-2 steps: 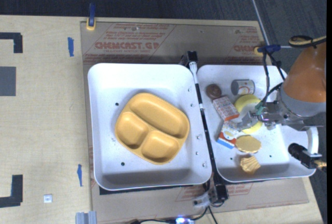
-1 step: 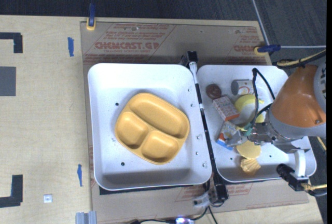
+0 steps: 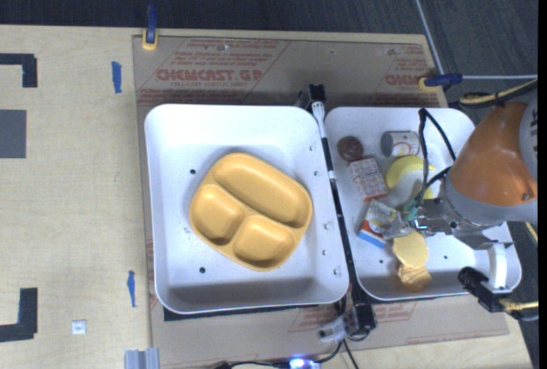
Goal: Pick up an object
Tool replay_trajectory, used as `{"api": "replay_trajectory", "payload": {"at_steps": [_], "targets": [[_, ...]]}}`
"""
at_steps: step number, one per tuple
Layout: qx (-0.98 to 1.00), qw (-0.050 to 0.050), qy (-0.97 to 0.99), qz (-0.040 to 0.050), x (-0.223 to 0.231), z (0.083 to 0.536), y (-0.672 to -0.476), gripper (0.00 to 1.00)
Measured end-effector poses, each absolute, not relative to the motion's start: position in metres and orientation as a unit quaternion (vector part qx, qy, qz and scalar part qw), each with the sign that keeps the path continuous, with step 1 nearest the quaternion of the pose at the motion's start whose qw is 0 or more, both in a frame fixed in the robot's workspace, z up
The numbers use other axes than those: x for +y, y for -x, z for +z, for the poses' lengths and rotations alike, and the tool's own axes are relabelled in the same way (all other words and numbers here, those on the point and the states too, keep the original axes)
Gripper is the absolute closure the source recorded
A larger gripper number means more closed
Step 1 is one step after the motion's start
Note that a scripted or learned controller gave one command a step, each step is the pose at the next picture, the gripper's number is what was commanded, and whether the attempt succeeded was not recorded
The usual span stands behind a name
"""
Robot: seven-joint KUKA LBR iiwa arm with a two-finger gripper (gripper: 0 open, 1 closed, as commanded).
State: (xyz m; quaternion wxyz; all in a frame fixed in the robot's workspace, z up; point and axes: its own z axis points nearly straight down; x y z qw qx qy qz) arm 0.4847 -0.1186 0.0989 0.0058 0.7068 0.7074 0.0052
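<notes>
The right bin [image 3: 444,124] holds a jumble of small objects. A brown round piece [image 3: 349,148] and a grey can [image 3: 398,142] lie at its far side. A yellow ball [image 3: 404,173] sits beside a red and white packet [image 3: 367,178]. A pale yellow soft item [image 3: 411,257] lies near the front wall. My gripper [image 3: 408,219] reaches down from the orange-banded wrist [image 3: 494,162] into the clutter of wrappers [image 3: 380,220] in the bin's middle. The fingers are lost among the objects.
The left bin [image 3: 171,137] carries a yellow three-compartment tray [image 3: 249,210], tilted diagonally. A black clamp [image 3: 317,94] sits at the far end between the bins. Cardboard [image 3: 256,68] lies under both bins on the wooden bench. Cables [image 3: 432,132] trail over the right bin.
</notes>
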Motion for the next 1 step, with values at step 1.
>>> {"api": "replay_trajectory", "payload": {"at_steps": [1], "targets": [[0.708, 0.000, -0.707, 0.0005, -0.0680, 0.1850, -0.5263, 1.00]]}}
